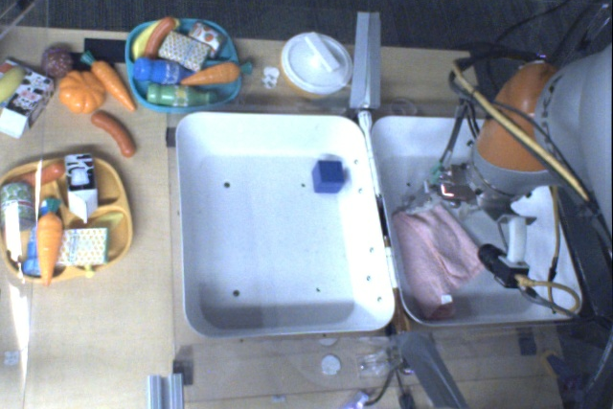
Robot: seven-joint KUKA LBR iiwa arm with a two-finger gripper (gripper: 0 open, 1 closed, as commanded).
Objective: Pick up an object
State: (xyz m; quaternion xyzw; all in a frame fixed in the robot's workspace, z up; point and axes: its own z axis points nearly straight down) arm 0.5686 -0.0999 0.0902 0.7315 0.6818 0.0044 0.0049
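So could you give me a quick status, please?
Gripper low in right bin, over pink cloth. Blue block alone in left bin.

One fixed camera above the bench [144, 321], looking down at a slant, far edge and dark floor at top, both bins in frame, left bin [278, 302] central, right bin [407, 134] beside it, arm [522, 124] entering from right, moderately close.

The wooden bench [144, 321] bears two white bins [278, 321], a blue bowl [182, 62], a yellow tray [120, 206] and loose toy vegetables [96, 91]
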